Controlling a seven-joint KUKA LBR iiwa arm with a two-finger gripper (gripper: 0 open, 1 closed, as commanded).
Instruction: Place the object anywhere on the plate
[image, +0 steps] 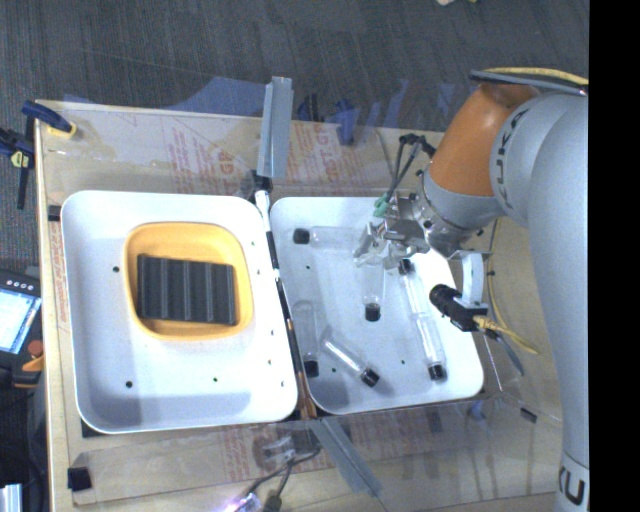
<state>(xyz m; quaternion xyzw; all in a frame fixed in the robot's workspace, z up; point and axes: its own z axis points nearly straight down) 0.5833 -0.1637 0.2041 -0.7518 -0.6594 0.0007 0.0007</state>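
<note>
One gripper (385, 240), item first on your list: it hangs over the far half of the right bin (455, 385), and whether it is parted or closed you cannot tell from this angle. Several clear tubes with black caps lie loose on that bin's floor: one (372, 292) just below the gripper, one (428, 345) along the right wall, one (350, 360) near the front edge, one (308, 340) by the left wall, one (315, 237) at the far left corner. Judge them light, stiff, smooth and prone to roll; take yours across the middle of its length, jaws square to its axis. Destination: the yellow plate (190, 240) with its dark ribbed insert (188, 290), centred in the left bin (100, 380).
</note>
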